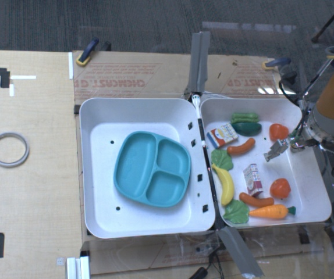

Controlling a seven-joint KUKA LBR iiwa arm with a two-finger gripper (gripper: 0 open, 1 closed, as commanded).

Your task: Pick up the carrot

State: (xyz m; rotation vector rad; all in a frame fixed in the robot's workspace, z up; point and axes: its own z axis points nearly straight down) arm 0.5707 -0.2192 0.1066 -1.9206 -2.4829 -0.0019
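Note:
The orange carrot (269, 212) with a green stem end lies flat near the front edge of the right bin (313, 173). A sausage (256, 200) lies just behind it and a green leaf (235, 211) touches its left tip. My gripper (276, 149) hangs over the right bin's middle right, well behind the carrot and apart from it. Nothing shows between its fingers.
The right bin also holds a banana (225, 183), a red tomato (280, 188), a red pepper (278, 131), a second sausage (241, 147), a cucumber (245, 127), small packets (252, 178) and greens. A teal divided plate (153, 168) sits in the left bin (91, 156).

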